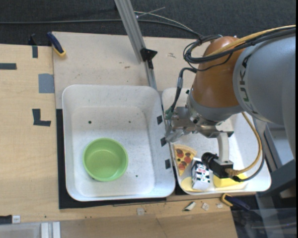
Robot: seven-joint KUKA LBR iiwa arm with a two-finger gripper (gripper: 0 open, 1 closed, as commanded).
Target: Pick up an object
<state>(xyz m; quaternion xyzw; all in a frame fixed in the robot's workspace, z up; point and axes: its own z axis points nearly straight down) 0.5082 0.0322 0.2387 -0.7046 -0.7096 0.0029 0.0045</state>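
The end effector [176,133] hangs over the right bin [260,182]; whether it is open or closed I cannot tell. Just below it lies a pizza slice [184,157], likely a light, stiff toy, flat, so best pinched across its edges. Beyond sits a small carton [201,175]. The bowl [106,158] is far left.

metal pole [134,31], blue clamp [56,44], tape marks [39,117]
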